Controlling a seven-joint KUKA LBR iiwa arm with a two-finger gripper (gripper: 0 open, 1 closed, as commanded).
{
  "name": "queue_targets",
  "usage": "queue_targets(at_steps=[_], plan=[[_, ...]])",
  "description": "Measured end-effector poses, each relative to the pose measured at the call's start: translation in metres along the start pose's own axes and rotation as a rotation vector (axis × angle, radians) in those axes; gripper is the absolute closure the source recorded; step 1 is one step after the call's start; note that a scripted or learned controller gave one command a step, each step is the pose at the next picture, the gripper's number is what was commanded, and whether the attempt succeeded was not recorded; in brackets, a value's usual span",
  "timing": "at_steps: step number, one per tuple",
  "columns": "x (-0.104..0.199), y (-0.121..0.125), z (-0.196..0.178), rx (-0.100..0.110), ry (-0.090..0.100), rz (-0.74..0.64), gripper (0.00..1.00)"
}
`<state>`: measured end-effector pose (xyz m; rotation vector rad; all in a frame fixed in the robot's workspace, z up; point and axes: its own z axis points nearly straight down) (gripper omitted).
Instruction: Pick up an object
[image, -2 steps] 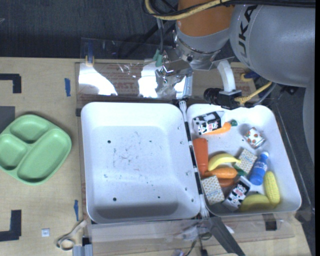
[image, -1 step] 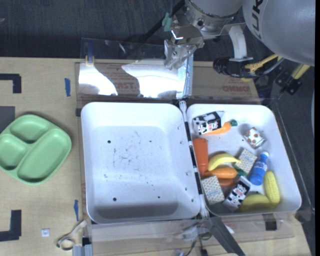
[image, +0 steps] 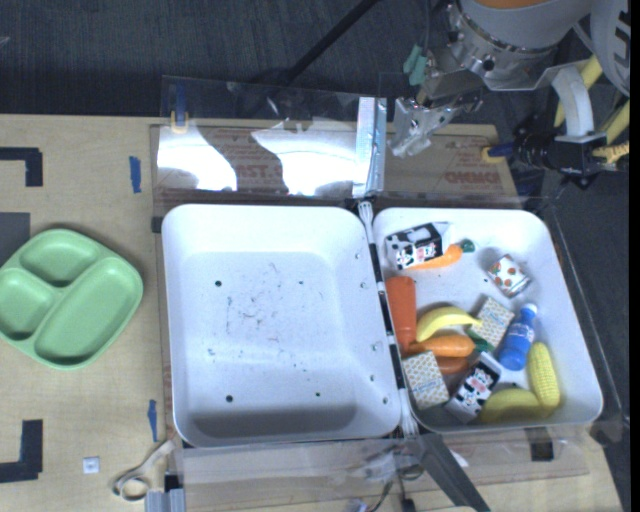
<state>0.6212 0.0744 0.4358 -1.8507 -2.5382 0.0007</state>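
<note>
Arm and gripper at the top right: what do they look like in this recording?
The arm is grey metal with an orange band at the frame's top edge. Below it hangs a silvery gripper with pale metallic fingers and a small teal part on its side. Yellow and white cabling loops beside the wrist, near a black bracket.

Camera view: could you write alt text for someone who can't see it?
A grey robot arm's two-finger gripper hangs above the far edge of two shallow white bins. The right bin holds toy food, including a yellow banana, an ear of corn and a blue bottle. A green divided plate lies left.
</note>
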Motion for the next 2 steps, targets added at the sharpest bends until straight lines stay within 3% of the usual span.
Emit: queue_targets(at_steps=[1, 2], plan=[[0.068, 0.040, 0.041, 0.001, 0.001, 0.083, 1.00], [0.125, 0.085, 0.020, -0.002, 0.000, 0.215, 1.00]])
